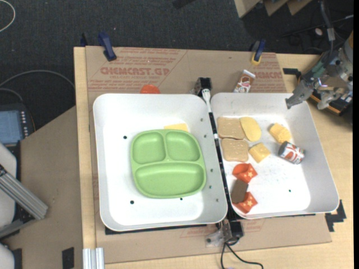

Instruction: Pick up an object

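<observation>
Above the right bin's (314,167) far right corner hangs the gripper (300,94), jaws spread and grasping nothing, while a small can (291,153) lies near that bin's right edge beside yellow pieces (279,132).

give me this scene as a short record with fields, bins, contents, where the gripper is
left bin: holds a green divided plate; a pale yellow piece shows at the plate's far edge
right bin: two tan bread slices, three yellow pieces, a small can on its side, two red pieces with a dark item between them
outside the bins: a small carton on the cardboard beyond the right bin
gripper: over the right bin's far right corner, nothing seen in it
task state: no object picked up yet
</observation>
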